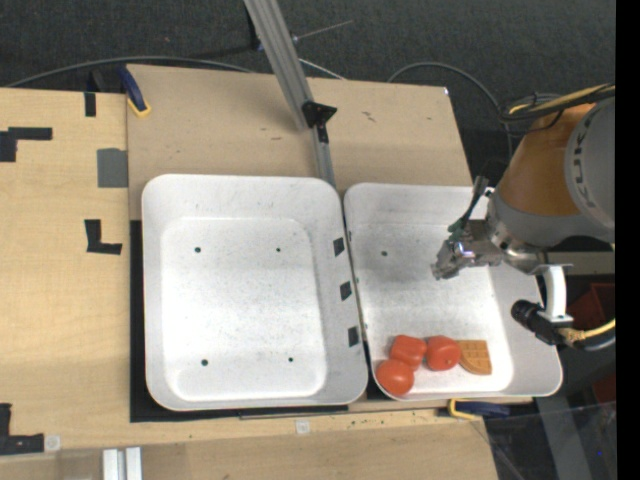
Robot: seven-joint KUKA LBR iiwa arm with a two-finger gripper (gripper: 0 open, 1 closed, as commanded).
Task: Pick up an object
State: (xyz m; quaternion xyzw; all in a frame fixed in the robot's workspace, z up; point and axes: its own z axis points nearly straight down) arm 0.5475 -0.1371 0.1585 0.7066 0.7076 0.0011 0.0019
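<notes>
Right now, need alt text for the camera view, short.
A grey-and-orange robot arm reaches in from the right, its gripper above the right bin. Three red items and an orange waffle-like piece sit at that bin's near edge. The left bin lies alongside.

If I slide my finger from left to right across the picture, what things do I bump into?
Left white bin → right white bin → red things → orange waffle-like piece → orange band of the arm.
</notes>
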